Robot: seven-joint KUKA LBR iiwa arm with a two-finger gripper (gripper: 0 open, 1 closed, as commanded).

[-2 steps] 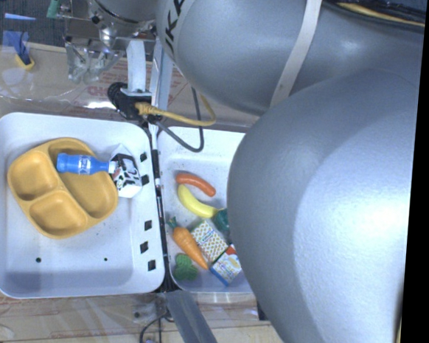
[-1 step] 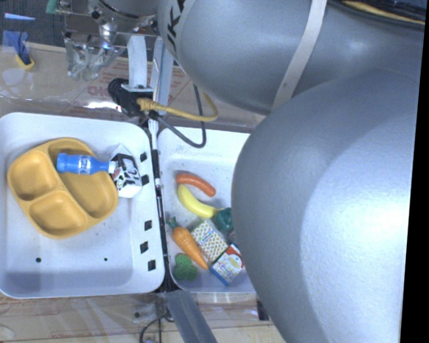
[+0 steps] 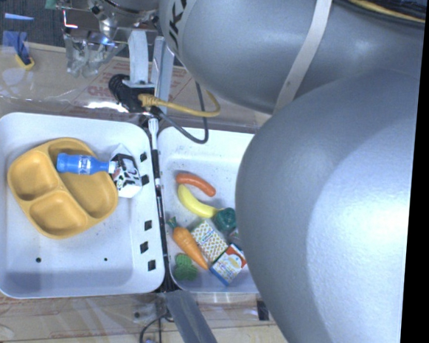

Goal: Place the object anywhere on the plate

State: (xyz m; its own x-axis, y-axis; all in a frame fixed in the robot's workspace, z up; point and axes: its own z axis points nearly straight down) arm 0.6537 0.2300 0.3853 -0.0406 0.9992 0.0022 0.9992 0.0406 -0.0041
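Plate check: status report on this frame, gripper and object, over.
Gripper up beyond the bins, nothing seen held. Blue bottle lying across the yellow plate. Patterned carton at the plate's edge, touching the bottle.

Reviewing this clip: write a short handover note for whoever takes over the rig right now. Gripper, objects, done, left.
Gripper: up at the far left, above the bench behind the bins, nothing visible between its fingers.
Yellow plate: in the left bin.
Blue bottle: lying across the plate's far rim, cap toward the black-and-white carton beside the plate.
Right bin: sausage, banana, carrot and other toy food.
Done: bottle appears to be on the plate.
Left: probably nothing; confirm it rests steadily.
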